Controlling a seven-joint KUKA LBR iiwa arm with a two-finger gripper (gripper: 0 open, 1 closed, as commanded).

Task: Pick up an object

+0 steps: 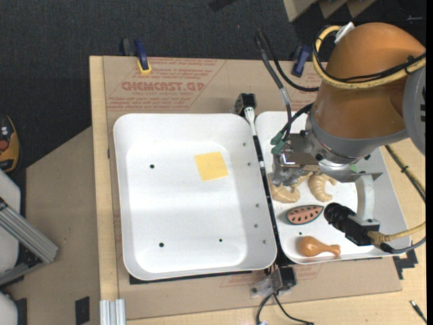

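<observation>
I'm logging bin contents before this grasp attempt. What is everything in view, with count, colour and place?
left bin: one, white, view's left
right bin: one, white, beside it
cheese slice: one, yellow, left bin
pale curved pieces: two, cream, right bin's upper part
spotted oval piece: one, reddish-brown, right bin's middle
drumstick: one, orange, right bin's near edge
clamps: two, blue, board's far edge
arm: one, grey and orange, over right bin
pincer: one, metallic, by one curved piece
</observation>
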